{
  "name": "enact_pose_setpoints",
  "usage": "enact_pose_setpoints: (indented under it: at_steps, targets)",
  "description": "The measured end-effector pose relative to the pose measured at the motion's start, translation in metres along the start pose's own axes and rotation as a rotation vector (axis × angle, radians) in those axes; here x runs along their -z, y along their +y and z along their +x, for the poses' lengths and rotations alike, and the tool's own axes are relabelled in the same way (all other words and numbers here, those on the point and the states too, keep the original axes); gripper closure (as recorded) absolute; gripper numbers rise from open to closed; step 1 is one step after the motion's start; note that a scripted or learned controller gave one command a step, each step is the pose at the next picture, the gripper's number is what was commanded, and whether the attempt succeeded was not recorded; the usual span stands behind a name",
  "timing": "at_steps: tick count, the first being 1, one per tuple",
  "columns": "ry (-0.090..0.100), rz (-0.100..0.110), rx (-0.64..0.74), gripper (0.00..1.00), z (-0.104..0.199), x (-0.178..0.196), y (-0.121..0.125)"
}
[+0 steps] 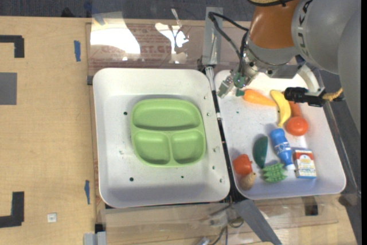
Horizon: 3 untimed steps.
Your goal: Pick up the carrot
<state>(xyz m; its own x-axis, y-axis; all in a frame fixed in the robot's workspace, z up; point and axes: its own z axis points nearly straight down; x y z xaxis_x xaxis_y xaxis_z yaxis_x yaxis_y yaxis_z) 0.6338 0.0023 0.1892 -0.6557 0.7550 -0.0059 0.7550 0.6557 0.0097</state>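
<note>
Wooden desk [46,140] carries the white right-hand bin [332,181]; at its far-left corner the gripper [238,84] hovers beside the orange plastic carrot [258,98], its grip state impossible to tell. Approach step, I judge: next it must settle over the carrot and close.

Orange carrot [259,98], green plate [168,131]

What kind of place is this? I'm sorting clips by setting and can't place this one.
Probably a robotics lab bench set up for pick-and-place trials. A grey arm reaches over two white bins; one holds a green divided plate, the other toy food such as a carrot and banana.
</note>
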Motion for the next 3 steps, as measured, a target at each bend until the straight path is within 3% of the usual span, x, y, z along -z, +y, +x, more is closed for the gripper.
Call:
enact_pose_setpoints:
  at_steps: [1, 2, 3]
  targets:
    - [-0.003, 0.002, 0.255, 1.0, -0.044, 0.092, -0.03]
    - [0.006, 0.012, 0.228, 1.0, -0.051, 0.045, -0.129]
    - [0.007, 0.012, -0.228, 1.0, 0.003, -0.022, -0.174]
